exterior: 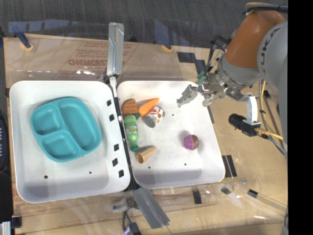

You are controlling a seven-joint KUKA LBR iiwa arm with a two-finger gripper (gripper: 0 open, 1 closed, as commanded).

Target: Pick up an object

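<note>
End effector [191,95] over right bin's [208,173] far right corner, fingers apart, gripping nothing; purple object [191,142] lies nearer front edge, well apart.

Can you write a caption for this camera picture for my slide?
Robot gripper hovers over the right bin of toy food; teal tray sits left.

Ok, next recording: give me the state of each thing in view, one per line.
gripper: over right bin's upper right, holding nothing
teal tray: flat in the left bin
carrot: lying by the can
can: on its side
green bottle: lying along the divider
cone: on its side
purple object: apart from the rest
brown piece: beside the carrot
</note>
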